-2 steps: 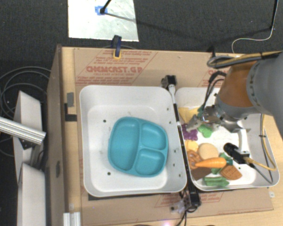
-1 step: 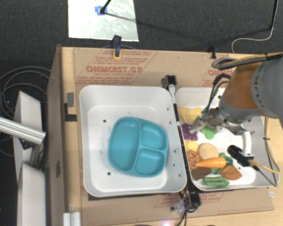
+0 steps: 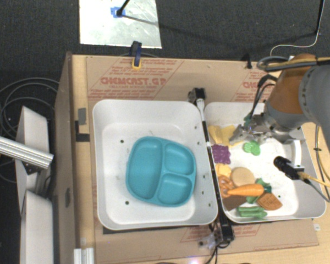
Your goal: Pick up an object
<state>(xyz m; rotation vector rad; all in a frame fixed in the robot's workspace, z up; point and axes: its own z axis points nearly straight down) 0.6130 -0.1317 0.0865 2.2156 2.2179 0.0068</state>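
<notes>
Toy food lies crowded along the left and near sides of the right bin (image 3: 313, 202): a carrot (image 3: 245, 190), purple grapes (image 3: 221, 154), a round bun (image 3: 242, 176) and a green piece (image 3: 252, 147). Above that green piece hangs the hand (image 3: 252, 130); I cannot tell if it is apart or together. A blue divided plate (image 3: 160, 170) lies in the left bin (image 3: 113, 120).

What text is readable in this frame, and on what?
"CHEMCAST GP", red print on the brown board behind the left bin; the last letters are blurry, so only probably GP.
The same red logo, repeated on the board behind the right bin: partly hidden by the arm, not readable.
Faint red diagonal print elsewhere on the board: too blurred to read.
Teal tray and toy food: no text visible.
</notes>
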